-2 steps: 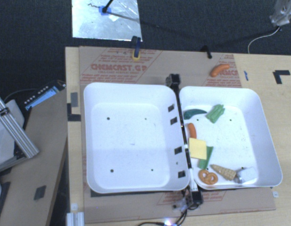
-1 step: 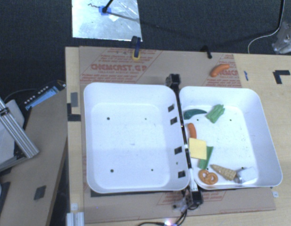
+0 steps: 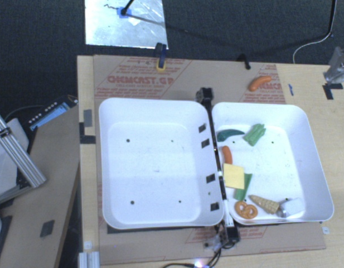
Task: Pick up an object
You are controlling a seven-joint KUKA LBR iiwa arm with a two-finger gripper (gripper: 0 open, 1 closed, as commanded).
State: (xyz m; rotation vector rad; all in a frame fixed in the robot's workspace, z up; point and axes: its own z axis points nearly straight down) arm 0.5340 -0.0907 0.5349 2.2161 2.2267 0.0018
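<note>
Jaws open or shut? I cannot tell. The gripper (image 3: 338, 67) is a small grey shape at the bench's far right edge. The toys lie in the right bin (image 3: 305, 128), by its left wall and near edge, well apart from the gripper. The biggest is the flat yellow square (image 3: 234, 176). Next is the cone (image 3: 265, 204), lying along the near edge.

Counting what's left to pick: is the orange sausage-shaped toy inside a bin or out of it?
Out. The orange sausage toy lies on the brown cardboard beyond the right bin's far rim, apart from it.
</note>
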